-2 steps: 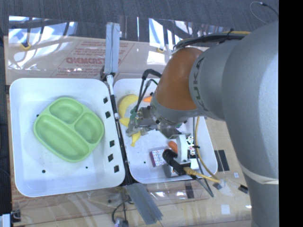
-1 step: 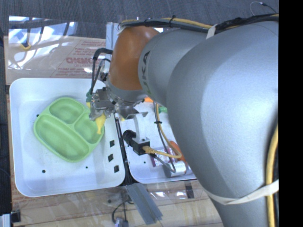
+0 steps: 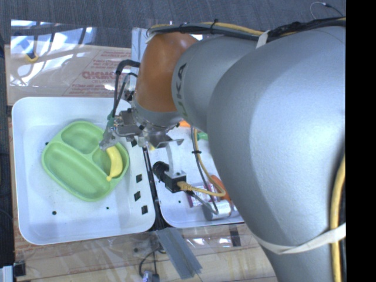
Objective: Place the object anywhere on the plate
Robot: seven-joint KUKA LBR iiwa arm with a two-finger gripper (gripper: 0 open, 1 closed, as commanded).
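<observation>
At the left of the camera view, 1 shallow white bin holds a green divided plate with 3 compartments. A yellow banana lies in the plate's right-hand compartment, its long axis running roughly top to bottom in the view, with a slight curve. It seems already to rest on the plate, so the placing looks done or nearly so. Just above the banana's upper end sits the gripper, reaching in from the right under the arm's orange band. The banana lies directly below and slightly right of the gripper tip, close enough that I cannot tell whether they touch. Whether the pincer is apart, together or clamped on the fruit I also cannot tell, since the wrist hardware hides it. Any coming move turns on that short gap: a straight lift away from the banana's upper end would leave it lying where it is. Further right, the second white bin holds some small items, largely hidden by the grey arm. Both bins sit on a bench, with a clear plastic sheet at the back.
</observation>
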